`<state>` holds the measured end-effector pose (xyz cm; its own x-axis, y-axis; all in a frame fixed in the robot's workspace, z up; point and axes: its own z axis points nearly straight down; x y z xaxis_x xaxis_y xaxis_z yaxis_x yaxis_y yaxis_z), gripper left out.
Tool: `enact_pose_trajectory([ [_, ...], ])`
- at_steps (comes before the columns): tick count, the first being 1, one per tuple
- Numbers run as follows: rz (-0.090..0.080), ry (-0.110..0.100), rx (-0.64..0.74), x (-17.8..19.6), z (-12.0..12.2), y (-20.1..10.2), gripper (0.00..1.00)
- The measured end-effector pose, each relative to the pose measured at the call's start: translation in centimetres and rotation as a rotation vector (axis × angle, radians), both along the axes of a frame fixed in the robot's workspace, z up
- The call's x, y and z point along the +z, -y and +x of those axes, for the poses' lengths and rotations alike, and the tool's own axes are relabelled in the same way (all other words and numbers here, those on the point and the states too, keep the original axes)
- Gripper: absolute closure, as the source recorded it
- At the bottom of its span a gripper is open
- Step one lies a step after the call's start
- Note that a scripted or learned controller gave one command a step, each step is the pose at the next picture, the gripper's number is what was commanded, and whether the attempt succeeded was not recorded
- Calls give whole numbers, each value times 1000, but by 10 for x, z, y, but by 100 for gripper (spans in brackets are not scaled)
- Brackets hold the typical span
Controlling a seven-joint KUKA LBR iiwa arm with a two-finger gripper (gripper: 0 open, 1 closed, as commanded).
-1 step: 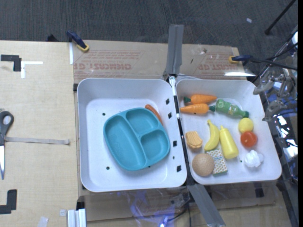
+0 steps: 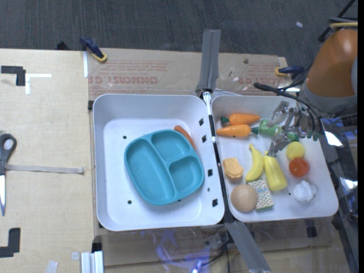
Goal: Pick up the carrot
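Dark carpet lies beyond our bench, whose pale wooden top (image 2: 45,124) carries a pair of scissors (image 2: 4,164) at the far left, well away from our gripper. Next comes the left bin (image 2: 108,209), holding a blue divided plate (image 2: 164,167) with a thin orange piece (image 2: 184,134) tucked at its upper edge. Across the central divider sits the right bin (image 2: 318,212), where we are working. Two carrots lie side by side near its top wall, just to the left of our gripper (image 2: 280,131): the upper carrot (image 2: 243,119) and the lower carrot (image 2: 234,131), whose green end points toward us and sits close to the gripper. Below the gripper and to its left we see a waffle-like piece (image 2: 232,168), a banana (image 2: 257,162), a yellow pepper (image 2: 274,173), a brown round item (image 2: 244,198) and a patterned sponge (image 2: 263,194); a lemon (image 2: 295,150), a tomato (image 2: 298,166) and a white garlic bulb (image 2: 304,191) sit below it to the right. We cannot tell how the gripper is set, since wires and metal parts blur together there. Nothing looks lifted, so we judge the carrot not yet picked: closing on it and raising it remain.
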<state>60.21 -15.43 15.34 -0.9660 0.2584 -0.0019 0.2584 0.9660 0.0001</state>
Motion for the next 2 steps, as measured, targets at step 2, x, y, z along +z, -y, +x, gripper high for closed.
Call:
enact_pose_trajectory([
  [2, -1, -35, -640, -65, 41, -63, 0],
])
